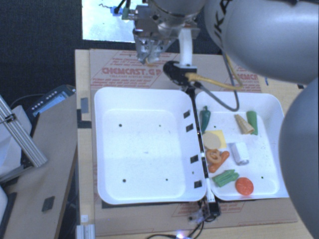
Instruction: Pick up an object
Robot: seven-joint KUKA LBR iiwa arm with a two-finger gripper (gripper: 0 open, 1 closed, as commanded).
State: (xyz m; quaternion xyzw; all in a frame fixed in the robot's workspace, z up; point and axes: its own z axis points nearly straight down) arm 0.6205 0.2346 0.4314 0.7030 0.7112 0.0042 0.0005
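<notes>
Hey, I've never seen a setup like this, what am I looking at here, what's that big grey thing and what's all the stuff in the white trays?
The big grey shape is a robot arm, reaching in from the right of the picture. Its gripper, a two-finger claw, hangs above the far edge of the bench, beyond the trays, with nothing visible in it. The one camera sits above the bench and looks down at a slant.

On the bench are two shallow white bins. The left bin is bare white plastic. The right bin holds small toy-like items: a dark green pepper, a tan wedge, a green piece, a pale yellow block, a white-grey cylinder, an orange piece, a green bean-like piece and a red ball.
</notes>
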